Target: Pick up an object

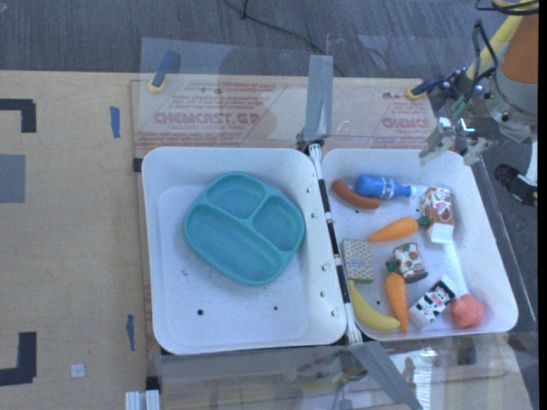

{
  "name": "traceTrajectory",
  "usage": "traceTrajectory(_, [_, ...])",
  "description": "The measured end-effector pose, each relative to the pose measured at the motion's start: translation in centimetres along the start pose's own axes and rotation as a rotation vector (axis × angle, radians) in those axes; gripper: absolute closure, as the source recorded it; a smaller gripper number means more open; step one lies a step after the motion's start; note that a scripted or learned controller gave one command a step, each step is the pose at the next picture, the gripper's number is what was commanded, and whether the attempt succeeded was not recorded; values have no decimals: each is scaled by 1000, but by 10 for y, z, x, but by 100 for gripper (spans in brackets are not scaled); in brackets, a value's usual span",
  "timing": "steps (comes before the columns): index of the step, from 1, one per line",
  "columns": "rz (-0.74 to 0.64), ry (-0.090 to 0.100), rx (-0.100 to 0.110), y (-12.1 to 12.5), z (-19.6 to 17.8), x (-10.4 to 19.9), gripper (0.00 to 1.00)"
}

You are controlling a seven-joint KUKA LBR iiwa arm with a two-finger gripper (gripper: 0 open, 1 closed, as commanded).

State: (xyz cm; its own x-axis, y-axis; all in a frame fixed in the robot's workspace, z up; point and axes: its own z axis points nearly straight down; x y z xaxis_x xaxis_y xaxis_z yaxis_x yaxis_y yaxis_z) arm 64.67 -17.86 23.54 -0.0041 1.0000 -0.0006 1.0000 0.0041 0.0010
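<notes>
The right bin [498, 254] holds several toy foods. A blue bottle [382, 187] and a brown sausage [355, 196] lie at its far side. Nearer sit two orange carrots [395, 228] [396, 297], a yellow banana [372, 310], a speckled block [358, 260], a red-and-white patterned carton [437, 204], a small brown box [410, 263], a black-and-white carton [432, 304] and a pink ball [467, 311]. My gripper [449, 148] hangs over the bin's far right corner, above and right of the bottle. It is open with nothing between its fingers.
A teal divided plate [245, 226] lies in the left bin [171, 314]. A grey post [319, 101] stands behind the wall between the bins. Cables and the arm's orange band [517, 54] crowd the upper right.
</notes>
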Motion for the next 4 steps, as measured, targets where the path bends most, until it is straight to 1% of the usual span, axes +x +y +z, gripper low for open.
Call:
traceTrajectory(1, [-10, -7, -15, -22, 111, -26, 0])
traceTrajectory(2, [-78, 10, -6, -38, 147, -36, 0])
traceTrajectory(3, [-75, -1, -10, -38, 135, -41, 100])
traceTrajectory(4, [-20, -1, -1, -36, 38, -20, 100])
